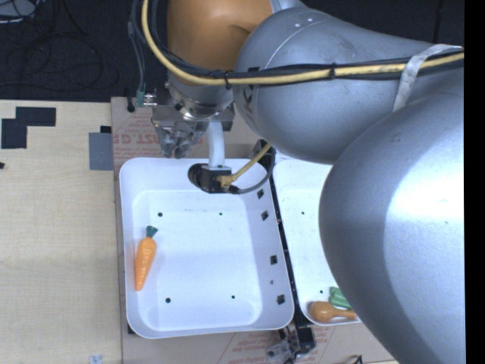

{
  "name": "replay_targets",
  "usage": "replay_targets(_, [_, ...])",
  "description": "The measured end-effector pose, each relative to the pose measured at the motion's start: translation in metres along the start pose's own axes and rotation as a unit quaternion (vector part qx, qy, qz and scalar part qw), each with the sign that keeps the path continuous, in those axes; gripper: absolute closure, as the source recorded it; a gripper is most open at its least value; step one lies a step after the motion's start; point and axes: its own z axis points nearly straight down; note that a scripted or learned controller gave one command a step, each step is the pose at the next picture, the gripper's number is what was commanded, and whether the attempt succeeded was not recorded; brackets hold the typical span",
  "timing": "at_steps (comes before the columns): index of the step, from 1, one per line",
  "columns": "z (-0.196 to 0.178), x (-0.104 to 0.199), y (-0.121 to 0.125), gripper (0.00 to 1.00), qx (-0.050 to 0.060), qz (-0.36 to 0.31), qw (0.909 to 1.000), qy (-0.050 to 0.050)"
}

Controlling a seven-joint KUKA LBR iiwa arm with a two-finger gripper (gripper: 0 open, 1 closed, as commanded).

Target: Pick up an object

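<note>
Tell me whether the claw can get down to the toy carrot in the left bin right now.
Probably yes. The toy carrot lies alone by the left wall of the left bin, with nothing over it. The claw hangs at the bin's far edge, with open floor between them.

Right bin largely behind arm

Bright overhead light glares off the grey arm, which looms soft and out of focus; the left bin beneath it looks evenly lit, faintly shadowed.
</note>
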Motion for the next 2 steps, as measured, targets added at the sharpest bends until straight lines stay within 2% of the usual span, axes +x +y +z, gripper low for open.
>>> replay_targets(1, [0.0, -0.002, -0.001, 0.0, 0.001, 0.001, 1.0, -0.001])
replay_targets(2, [-0.091, -0.003, 0.001, 0.0, -0.004, 0.001, 1.0, 0.001])
